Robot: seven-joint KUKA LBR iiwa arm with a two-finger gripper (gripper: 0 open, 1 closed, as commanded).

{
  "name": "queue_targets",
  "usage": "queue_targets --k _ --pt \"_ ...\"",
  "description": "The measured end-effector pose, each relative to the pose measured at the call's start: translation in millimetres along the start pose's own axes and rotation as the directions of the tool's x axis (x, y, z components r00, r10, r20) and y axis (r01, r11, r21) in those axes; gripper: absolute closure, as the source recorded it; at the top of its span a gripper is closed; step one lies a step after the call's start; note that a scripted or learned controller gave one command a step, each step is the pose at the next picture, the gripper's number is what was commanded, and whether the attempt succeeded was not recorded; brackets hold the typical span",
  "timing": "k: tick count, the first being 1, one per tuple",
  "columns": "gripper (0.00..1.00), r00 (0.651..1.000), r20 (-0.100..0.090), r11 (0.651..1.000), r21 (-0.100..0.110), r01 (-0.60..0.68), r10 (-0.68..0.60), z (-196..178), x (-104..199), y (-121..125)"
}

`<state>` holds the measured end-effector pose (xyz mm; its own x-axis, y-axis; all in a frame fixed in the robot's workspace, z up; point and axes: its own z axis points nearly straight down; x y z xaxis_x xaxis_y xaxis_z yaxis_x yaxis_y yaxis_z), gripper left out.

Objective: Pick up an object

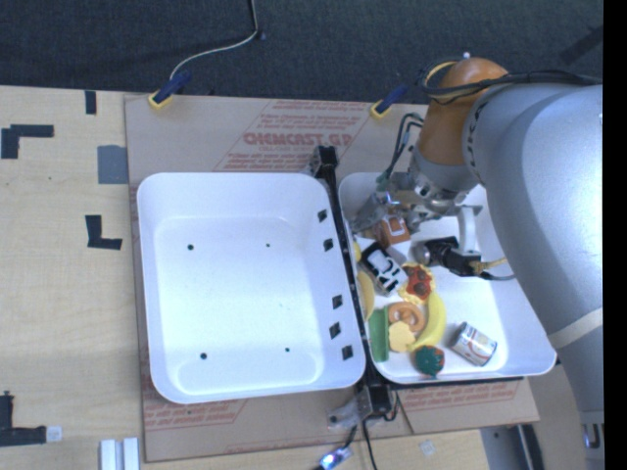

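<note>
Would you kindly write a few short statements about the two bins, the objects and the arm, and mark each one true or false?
1. The left bin holds the banana. False: the banana lies in the right bin.
2. A small can lies in the right bin. True.
3. The arm reaches over the left bin. False: it is over the right bin.
4. The objects crowd the right bin's left side. True.

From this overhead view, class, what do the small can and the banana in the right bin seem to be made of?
Can: probably metal, its grey end and side catching light, with a paper-like red label. Banana: likely toy plastic, uniformly bright yellow and smooth, though the view leaves this open.
</note>
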<state>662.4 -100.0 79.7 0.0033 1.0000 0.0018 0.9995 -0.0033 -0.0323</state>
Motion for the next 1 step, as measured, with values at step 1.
queue_targets --k 1 --pt "1.00 1.000 0.005 0.999 -0.034 0.005 -0.005 -17.1 0.0 6.1"
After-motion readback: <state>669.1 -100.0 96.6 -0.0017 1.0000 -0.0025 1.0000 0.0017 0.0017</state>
